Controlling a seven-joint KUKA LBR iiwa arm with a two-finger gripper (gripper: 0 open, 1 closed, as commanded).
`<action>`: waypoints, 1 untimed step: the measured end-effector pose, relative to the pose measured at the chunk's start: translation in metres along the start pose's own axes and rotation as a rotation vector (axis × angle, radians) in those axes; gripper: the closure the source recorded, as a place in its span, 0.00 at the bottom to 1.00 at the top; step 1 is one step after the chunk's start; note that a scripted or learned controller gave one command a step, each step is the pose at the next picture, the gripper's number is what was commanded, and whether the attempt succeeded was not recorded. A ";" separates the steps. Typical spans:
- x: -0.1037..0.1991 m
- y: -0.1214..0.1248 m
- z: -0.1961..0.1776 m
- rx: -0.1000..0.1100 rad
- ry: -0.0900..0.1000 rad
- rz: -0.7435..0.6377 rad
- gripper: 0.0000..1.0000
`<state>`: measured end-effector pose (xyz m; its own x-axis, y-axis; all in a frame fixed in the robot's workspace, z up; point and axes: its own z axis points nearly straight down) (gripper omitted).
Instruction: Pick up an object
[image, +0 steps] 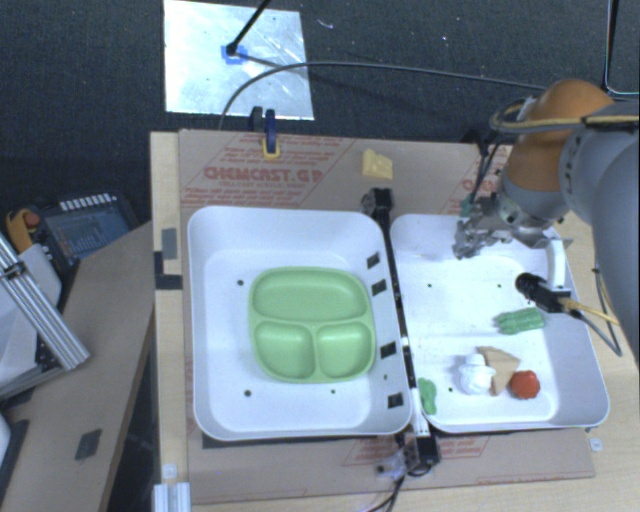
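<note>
Two white bins (215, 300) (450, 300), one green plate (300, 275), five small items (520, 321) (476, 376) (502, 357) (524, 385) (428, 394).
</note>
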<state>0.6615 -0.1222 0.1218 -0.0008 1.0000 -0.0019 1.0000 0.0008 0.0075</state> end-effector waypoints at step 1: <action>0.010 0.000 -0.058 0.000 0.001 -0.005 1.00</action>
<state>0.6611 -0.1126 0.1801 -0.0054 1.0000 -0.0009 1.0000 0.0054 0.0071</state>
